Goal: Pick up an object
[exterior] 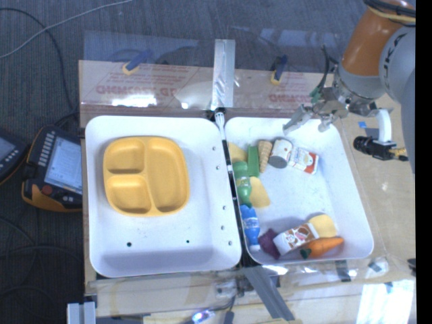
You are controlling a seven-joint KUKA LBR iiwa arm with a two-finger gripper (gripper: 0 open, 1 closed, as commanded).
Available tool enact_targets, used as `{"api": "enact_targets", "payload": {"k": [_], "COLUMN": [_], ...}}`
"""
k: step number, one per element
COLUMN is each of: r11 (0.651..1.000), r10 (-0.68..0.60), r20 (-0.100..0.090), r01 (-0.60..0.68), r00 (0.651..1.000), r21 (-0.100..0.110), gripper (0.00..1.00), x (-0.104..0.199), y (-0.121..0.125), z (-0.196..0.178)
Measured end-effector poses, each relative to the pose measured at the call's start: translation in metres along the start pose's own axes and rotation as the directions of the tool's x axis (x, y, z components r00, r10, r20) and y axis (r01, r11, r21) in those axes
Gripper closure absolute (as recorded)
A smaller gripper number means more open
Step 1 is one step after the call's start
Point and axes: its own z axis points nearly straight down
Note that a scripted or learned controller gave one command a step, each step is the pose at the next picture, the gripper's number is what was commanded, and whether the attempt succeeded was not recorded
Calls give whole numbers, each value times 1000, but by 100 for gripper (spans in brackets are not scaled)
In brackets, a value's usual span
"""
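Toys fill your right bin (337,181), all lying below and to the left of the claw (312,119). You can see the claw hanging over the bin's far right corner with its two fingers spread apart and nothing between them. Nearest to it, just below, lie a small can (279,152) and a red and white carton (305,160). Further down the bin's left side run a green piece (252,160) and a blue bottle (250,223). Well away from the claw, at the near edge, rest a carrot (322,246) and a second carton (295,238). Far to its left, the other bin (115,255) holds a yellow divided plate (144,175).
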Motion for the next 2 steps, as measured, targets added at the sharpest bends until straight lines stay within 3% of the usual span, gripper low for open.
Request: {"api": "enact_targets", "payload": {"k": [1,2], "r11": [1000,1000], "r10": [9,7], "r20": [4,0], "r01": [-9,-7], "r00": [1000,1000], "r21": [-18,-16], "gripper": [0,100], "x": [10,11], "y": [-10,-9], "z": [91,84]}}
